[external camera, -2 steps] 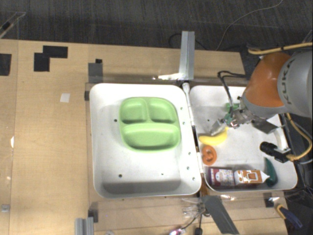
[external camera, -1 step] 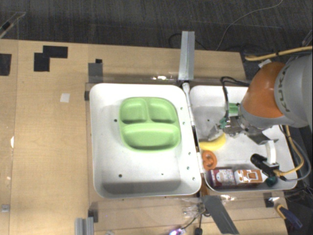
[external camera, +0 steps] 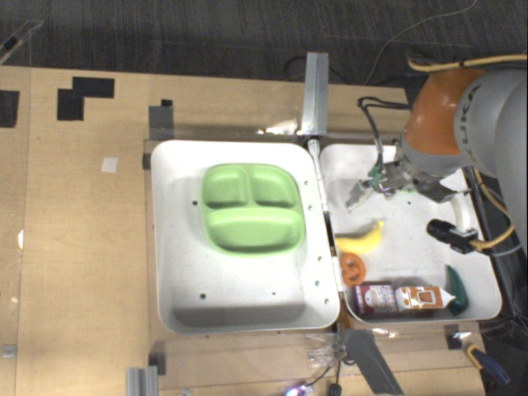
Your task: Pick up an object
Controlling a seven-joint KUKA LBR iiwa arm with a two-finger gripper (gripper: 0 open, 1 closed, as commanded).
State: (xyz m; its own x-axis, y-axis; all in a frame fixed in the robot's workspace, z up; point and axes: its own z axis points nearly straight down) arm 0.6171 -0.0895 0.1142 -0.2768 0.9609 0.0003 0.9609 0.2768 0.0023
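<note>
The right bin (external camera: 408, 250) holds a yellow banana (external camera: 363, 239), and a small orange round object (external camera: 352, 266) lies just below it. Along the bin's front wall lies a brown and white carton (external camera: 400, 298) on its side, with a dark green object (external camera: 456, 289) at its right end. My gripper (external camera: 360, 193) hangs over the upper left part of this bin, above and apart from the banana. Its fingers point down-left and stand open with nothing between them.
In the left bin (external camera: 165, 246) a green divided plate (external camera: 250, 207) lies in the upper middle. A metal post (external camera: 314, 97) rises behind the divider between the two bins. The arm's orange band (external camera: 433, 114) and cables crowd the right bin's far right side.
</note>
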